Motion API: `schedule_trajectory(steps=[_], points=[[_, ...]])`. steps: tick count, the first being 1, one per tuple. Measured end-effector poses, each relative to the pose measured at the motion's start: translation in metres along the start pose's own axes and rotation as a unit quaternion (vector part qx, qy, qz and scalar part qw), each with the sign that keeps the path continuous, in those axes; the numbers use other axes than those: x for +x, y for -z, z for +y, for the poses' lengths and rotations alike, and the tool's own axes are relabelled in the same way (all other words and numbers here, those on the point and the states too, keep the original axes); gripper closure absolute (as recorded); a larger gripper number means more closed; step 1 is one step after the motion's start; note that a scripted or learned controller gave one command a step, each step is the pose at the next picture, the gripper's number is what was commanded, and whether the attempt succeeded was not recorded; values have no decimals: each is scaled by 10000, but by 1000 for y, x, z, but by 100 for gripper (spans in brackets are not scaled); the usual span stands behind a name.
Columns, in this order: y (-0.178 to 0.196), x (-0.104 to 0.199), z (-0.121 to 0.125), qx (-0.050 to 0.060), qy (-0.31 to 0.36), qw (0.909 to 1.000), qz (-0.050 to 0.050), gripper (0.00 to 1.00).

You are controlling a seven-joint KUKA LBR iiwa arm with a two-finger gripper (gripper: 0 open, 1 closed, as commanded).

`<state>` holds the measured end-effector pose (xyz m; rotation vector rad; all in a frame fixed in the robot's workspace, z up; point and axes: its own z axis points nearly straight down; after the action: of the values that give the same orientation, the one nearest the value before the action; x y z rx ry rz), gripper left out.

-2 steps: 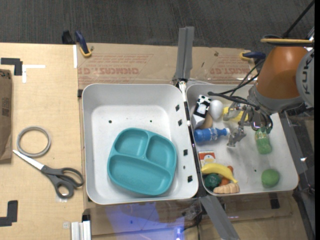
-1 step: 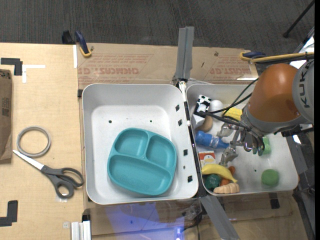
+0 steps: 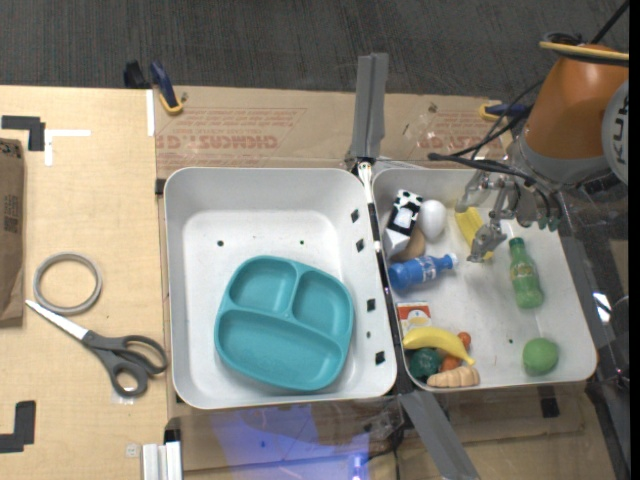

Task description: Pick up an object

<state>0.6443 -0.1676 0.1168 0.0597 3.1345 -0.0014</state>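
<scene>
— Looking down into the right bin (image 3: 575,298), what's the arm hanging over?
— The end effector (image 3: 487,230) hangs above the upper middle of that bin, with the orange band of the arm (image 3: 572,108) behind it. Just beside it on the left lies a yellow piece (image 3: 468,226), tilted. Whether the end effector is wide or narrow I cannot tell from here; nothing shows gripped in it.
— And the rest of the things in there?
— A green bottle (image 3: 524,273) lies lengthwise just right of the end effector. A blue bottle (image 3: 418,269) rests against the left wall, cap pointing right. Above it sit a black-and-white toy (image 3: 404,210) and a white egg-like ball (image 3: 432,215), touching. In the near right corner there's a green ball (image 3: 540,356). Near left: a yellow banana (image 3: 436,340), a red piece beneath it, and a carrot-like orange thing (image 3: 457,376), all piled together.
— The other bin?
— The left bin (image 3: 200,218) holds a teal divided plate (image 3: 286,322), three compartments, slightly turned.
— Around the bins?
— The tabletop (image 3: 80,368) is pale wood. Grey-handled scissors (image 3: 105,348) lie at the left, a roll of tape (image 3: 67,281) just above them. Brown cardboard (image 3: 260,128) lies behind the bins, dark carpet beyond.
</scene>
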Motion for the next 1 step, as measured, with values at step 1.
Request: schedule_trajectory(steps=[1], points=[[-24, 6, -25, -1, 15, 10000, 12, 0]])
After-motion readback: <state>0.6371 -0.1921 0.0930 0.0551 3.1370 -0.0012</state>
